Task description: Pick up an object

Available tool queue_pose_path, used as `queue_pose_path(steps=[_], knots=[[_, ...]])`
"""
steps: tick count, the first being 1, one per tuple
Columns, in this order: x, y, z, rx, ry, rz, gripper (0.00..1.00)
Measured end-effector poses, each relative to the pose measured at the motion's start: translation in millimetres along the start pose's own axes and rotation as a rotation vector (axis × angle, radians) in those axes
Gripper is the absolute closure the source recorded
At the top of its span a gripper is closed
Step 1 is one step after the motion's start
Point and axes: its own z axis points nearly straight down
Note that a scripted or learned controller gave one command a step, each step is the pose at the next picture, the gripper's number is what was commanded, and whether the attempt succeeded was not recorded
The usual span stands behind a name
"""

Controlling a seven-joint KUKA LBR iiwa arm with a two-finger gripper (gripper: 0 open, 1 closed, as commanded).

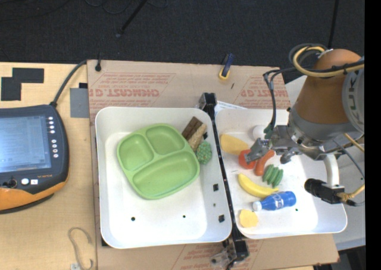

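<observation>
Currently claw (260,154) is hovering over the red-orange toy (255,160) just left of the green pods (273,174), grip state unclear; toy is looking light, rigid, slick plastic, so I'm favouring a grasp across its narrow middle.

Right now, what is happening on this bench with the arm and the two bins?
The grey and orange arm reaches in from the right over the right bin. Its gripper is low among the toy food there, right at an orange-red piece, with a green piece, a banana and a blue bottle close by. Nothing looks lifted yet. The left bin holds a green divided plate.
</observation>
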Motion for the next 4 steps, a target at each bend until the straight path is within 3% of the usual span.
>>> queue_pose_path(steps=[1, 3, 4], knots=[[0, 2, -5, -0.009, -0.001, -0.001, 0.0], [11, 4, 88, -0.006, -0.001, -0.001, 0.0], [12, 3, 107, -0.007, -0.001, 0.002, 0.0]])
